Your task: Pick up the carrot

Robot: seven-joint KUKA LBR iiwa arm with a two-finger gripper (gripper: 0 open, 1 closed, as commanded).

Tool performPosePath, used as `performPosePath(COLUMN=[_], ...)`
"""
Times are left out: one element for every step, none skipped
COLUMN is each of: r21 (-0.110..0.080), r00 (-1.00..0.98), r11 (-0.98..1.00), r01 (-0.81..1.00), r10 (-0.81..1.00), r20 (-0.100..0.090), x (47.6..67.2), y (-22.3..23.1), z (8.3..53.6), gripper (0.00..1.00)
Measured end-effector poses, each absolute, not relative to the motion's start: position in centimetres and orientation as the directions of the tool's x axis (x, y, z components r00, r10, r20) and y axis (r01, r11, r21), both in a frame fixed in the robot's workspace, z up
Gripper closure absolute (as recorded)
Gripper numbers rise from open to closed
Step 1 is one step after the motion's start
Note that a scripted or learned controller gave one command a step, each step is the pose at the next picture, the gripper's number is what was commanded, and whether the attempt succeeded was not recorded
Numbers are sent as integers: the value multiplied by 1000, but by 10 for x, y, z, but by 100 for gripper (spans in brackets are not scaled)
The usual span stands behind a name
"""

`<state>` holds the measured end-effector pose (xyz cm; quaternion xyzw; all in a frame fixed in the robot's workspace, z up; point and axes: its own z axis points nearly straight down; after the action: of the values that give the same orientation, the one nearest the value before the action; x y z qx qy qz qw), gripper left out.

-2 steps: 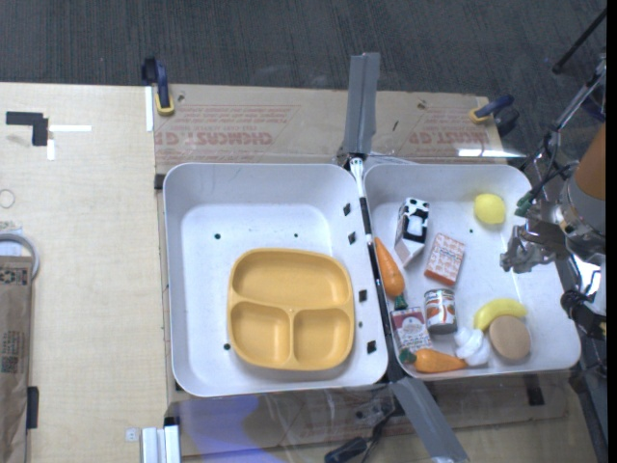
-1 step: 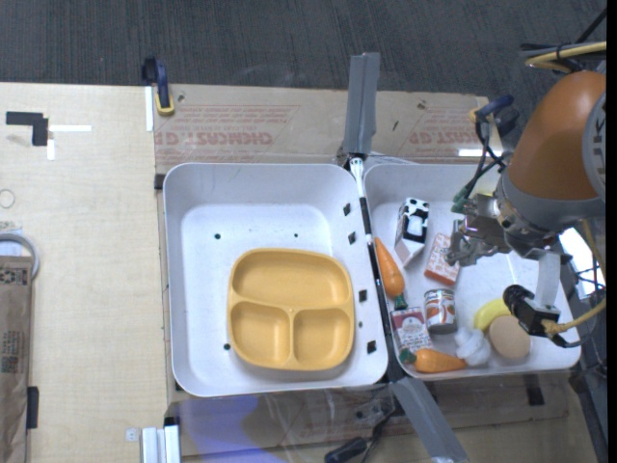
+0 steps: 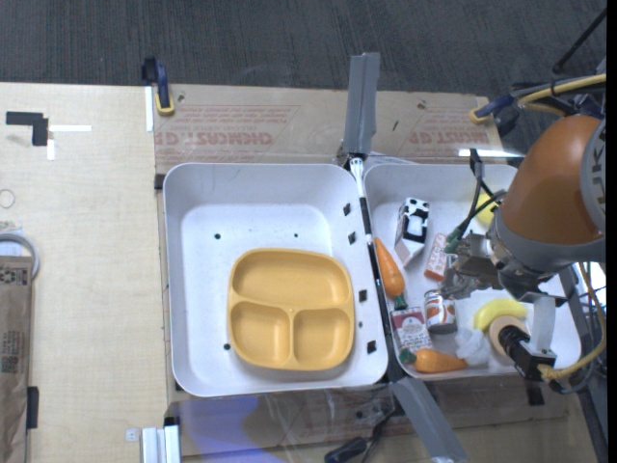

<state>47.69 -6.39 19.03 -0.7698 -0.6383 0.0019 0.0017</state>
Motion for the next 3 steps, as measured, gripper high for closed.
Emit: performPosePath(r21=[-5,-2,-2], r00=[185,254,255], r11=[-185,-254,-255], r01=[983,967,967], r10=[983,967,967], r20=[-1,-1,-1], x=[477,478,478], y=[-64,-6,-6], z=[190,191,191], gripper=[0,0,0])
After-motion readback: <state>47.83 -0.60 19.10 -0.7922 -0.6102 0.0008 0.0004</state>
